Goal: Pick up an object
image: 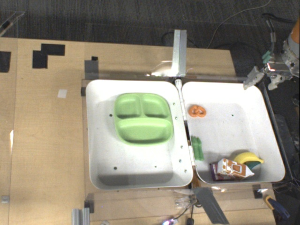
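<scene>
The end effector [266, 75] hangs just off the right bin's [234, 125] far right corner, its grip unreadable from here, so the pick is not yet begun. Inside that bin lie an orange pretzel-shaped toy [197, 111], a green stick [197, 148], a banana [248, 160] touching a small carton [232, 168]; the next move calls for reaching in and descending onto one.

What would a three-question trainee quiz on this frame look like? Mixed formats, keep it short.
1. True or false: the green divided plate lies in the right bin.
2. Which item sits closest to the divider between the bins? A) orange pretzel-shaped toy B) green stick C) banana
3. Fill in: the small carton lies touching the ______.

Key
1. False; it is in the left bin.
2. B
3. banana
</scene>
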Tool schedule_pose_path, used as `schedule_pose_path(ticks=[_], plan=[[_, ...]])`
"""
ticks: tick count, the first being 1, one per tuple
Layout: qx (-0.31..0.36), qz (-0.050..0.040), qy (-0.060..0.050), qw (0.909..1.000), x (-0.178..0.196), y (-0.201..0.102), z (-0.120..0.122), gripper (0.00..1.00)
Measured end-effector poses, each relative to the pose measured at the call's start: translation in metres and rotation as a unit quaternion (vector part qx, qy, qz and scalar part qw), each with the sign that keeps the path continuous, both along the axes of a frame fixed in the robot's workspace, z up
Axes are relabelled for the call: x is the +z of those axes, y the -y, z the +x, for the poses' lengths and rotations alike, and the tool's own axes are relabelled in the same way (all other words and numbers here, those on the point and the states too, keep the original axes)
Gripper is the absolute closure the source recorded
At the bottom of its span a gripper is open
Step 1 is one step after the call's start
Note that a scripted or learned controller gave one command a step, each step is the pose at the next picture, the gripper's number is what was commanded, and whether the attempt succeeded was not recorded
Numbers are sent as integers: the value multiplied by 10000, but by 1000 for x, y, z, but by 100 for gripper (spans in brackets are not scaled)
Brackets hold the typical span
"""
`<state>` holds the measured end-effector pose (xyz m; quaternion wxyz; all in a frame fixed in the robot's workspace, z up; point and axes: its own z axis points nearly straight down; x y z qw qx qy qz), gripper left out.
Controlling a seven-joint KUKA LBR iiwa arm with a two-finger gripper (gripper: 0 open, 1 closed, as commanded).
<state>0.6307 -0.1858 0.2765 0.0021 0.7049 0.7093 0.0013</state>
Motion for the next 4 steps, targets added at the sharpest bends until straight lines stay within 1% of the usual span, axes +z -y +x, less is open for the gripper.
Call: schedule_pose_path(ticks=[1,2,3,4], plan=[[-414,5,-9,9991,-65,-47,-29,0],[-439,7,-9,9990,-140,-67,0,0],[840,5,-4,9965,-174,-99,-38,0],[1448,-11,36,9895,-187,-81,25,0]])
